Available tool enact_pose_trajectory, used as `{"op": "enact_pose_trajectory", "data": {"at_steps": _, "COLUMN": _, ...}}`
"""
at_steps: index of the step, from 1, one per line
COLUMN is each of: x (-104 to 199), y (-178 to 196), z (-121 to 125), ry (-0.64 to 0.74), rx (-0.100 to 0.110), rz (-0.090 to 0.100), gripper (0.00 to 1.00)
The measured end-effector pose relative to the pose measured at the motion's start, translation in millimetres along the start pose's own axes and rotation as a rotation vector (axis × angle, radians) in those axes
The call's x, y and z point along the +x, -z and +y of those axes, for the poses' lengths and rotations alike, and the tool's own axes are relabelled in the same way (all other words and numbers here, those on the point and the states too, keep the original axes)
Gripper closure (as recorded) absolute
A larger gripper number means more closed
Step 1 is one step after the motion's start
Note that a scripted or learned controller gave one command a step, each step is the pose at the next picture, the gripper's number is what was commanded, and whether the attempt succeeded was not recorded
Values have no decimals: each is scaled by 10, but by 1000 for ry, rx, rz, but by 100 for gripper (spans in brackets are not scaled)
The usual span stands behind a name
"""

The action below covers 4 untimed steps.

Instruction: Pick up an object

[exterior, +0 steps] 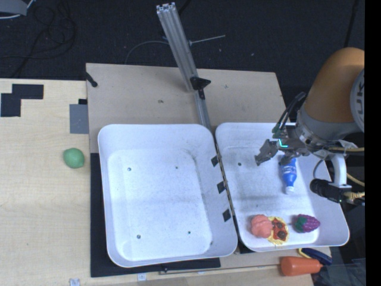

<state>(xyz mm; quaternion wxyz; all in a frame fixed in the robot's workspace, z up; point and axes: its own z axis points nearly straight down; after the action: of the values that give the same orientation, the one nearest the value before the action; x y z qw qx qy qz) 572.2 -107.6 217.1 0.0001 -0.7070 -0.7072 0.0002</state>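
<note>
Blue tube [289, 176] lies just beside the gripper [275, 155], right bin [250, 137].

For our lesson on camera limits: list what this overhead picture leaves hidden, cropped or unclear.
- Claw: too small and dark to tell open or shut.
- Blue bottle: upper end hidden under the claw.
- Orange object on the bench: partly cut off by the right bin's rim.

Matt white plastic bins [156, 137] (faintly speckled); pale wooden bench [36, 177].
</note>
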Motion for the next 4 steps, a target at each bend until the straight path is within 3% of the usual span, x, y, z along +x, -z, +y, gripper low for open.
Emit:
{"op": "enact_pose_trajectory", "data": {"at_steps": 1, "x": 0, "y": -1, "z": 0, "ry": 0, "rx": 0, "rz": 0, "gripper": 0}}
{"op": "enact_pose_trajectory", "data": {"at_steps": 4, "x": -66, "y": -1263, "z": -14, "ry": 0, "rx": 0, "rz": 0, "gripper": 0}}
